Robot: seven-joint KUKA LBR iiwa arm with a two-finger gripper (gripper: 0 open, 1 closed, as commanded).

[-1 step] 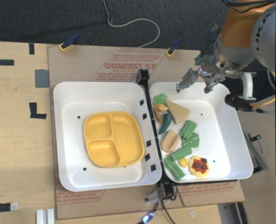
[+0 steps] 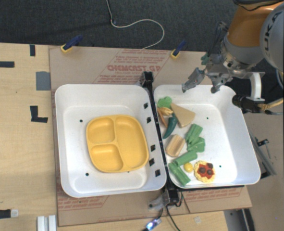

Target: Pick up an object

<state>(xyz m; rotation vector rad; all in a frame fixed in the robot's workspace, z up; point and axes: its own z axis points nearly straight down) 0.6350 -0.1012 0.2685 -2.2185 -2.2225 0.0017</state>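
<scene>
The gripper (image 2: pixel 203 83) is seen with jaws spread wide and empty; the tan wedge (image 2: pixel 182 114) lies nearer and left.

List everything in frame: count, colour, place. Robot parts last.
shallow white bins: 2, white, side by side on the cardboard sheet
yellow divided plastic tray: 1, yellow, in the left bin
toy food pieces: a pile, mostly green and tan, left part of the right bin
small round pizza toy: 1, yellow with red, near front of the right bin
white cable: 1, white, on the dark floor behind the bench
gripper: 1, grey, jaws open, over the right bin's back edge
</scene>
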